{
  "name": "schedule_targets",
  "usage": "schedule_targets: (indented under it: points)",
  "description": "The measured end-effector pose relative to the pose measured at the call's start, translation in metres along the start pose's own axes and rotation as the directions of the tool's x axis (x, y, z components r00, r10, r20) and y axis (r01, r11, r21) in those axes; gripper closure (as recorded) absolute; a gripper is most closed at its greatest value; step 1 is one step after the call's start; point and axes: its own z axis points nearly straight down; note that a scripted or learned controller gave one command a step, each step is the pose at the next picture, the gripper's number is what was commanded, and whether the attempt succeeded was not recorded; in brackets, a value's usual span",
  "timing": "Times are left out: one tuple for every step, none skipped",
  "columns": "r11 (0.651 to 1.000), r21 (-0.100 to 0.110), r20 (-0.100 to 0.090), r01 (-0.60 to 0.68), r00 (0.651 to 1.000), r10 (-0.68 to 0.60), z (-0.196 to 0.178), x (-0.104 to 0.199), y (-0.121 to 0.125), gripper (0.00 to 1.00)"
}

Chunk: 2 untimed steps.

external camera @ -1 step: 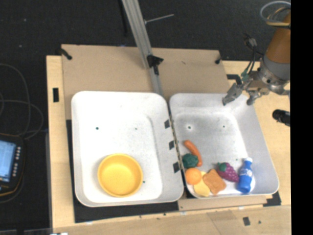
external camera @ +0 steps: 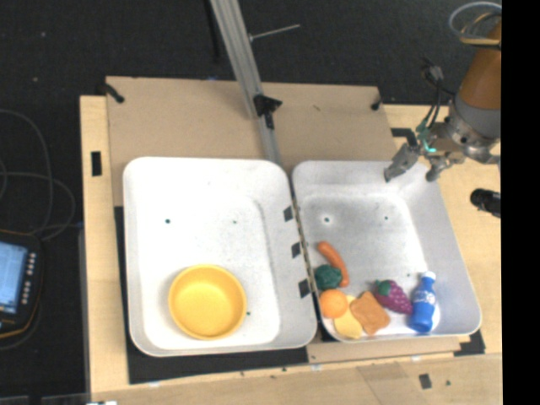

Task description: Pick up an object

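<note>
Plainly, the hand [external camera: 415, 166] hangs with fingers spread wide and nothing between them, over the right bin's [external camera: 439, 226] far edge. A blue bottle [external camera: 424, 302] stands near that bin's front corner; its label is too small to read.

You have two bins side by side on the bench [external camera: 97, 243]: the left bin [external camera: 202, 188] and the right bin [external camera: 363, 192], touching along their inner walls. A bowl [external camera: 207, 300] sits in the left bin's near corner. In the right bin, everything crowds the near edge: a carrot [external camera: 331, 255] farthest back, a bottle [external camera: 424, 301] rightmost (grapes [external camera: 393, 294] just left of it). The gripper [external camera: 414, 165] hangs above that bin's far right corner.
</note>
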Motion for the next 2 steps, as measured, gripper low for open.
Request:
schedule_targets:
  points:
    - [1.0,0.003,-0.002,0.0,1.0,0.0,0.045,0.006,0.001,0.0]
    - [1.0,0.003,-0.001,-0.004,1.0,0.004,0.088,0.002,-0.002,0.0]
